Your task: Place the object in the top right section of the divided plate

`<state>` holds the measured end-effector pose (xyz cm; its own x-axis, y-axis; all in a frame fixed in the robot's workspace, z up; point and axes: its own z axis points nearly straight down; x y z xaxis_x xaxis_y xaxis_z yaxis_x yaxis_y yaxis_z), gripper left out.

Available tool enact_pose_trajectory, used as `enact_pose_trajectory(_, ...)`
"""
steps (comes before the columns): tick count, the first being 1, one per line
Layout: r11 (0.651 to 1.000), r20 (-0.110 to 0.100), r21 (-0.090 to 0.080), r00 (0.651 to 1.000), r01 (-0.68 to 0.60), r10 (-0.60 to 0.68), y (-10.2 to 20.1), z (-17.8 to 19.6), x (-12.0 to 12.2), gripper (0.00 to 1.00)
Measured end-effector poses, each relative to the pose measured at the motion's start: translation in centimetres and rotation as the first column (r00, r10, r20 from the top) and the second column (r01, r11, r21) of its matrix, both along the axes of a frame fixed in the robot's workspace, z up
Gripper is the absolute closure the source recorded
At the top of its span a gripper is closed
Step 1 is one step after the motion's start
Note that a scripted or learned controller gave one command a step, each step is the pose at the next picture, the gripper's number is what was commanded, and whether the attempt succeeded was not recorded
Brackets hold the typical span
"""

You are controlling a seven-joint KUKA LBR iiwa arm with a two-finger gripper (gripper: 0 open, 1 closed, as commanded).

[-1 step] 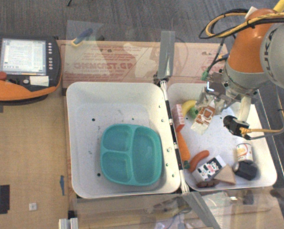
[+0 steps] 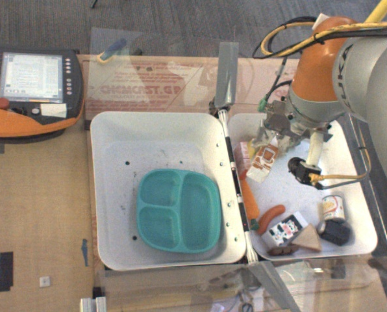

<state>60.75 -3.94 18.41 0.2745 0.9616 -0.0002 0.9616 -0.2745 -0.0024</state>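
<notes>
Two shallow white bins sit side by side on the bench: the left bin (image 2: 115, 135) and the right bin (image 2: 359, 194).

Arm (image 2: 349, 57): grey with an orange band, over the 12 o'clock part of the right bin. Its gripper (image 2: 276, 127) hangs low there. Whether the claw is apart or together cannot be told.

Left bin contents: one teal divided plate (image 2: 143, 208), three sections, lying flat at 5 o'clock of the bin's centre.

Task item: a small carton (image 2: 265, 161) in the right bin, just beside the gripper at its 7 o'clock. Whether they touch cannot be told. It is brown and white, boxy, lying tilted near the bin's left wall.

Other right bin contents, by size: an orange carrot (image 2: 249, 200) along the left wall; a black-and-white patterned box (image 2: 286, 229) at 6 o'clock; a tan wedge (image 2: 308, 240) touching it; a black lump (image 2: 336, 231); a red sausage-shaped piece (image 2: 271, 218); a small can (image 2: 332, 207).
</notes>
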Motion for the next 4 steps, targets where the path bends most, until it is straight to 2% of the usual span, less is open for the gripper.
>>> enact_pose_trajectory(1, 1.0, -0.001, 0.0, 1.0, 0.01, -0.01, 6.4, 0.0, -6.3, 1.0)
enact_pose_trajectory(2, 0.966, 0.0, 0.001, 0.966, -0.258, 0.258, 12.8, 0.0, -8.9, 1.0)
enact_pose_trajectory(4, 0.968, 0.001, 0.002, 0.968, -0.25, 0.25, 12.5, 1.8, -8.7, 1.0)
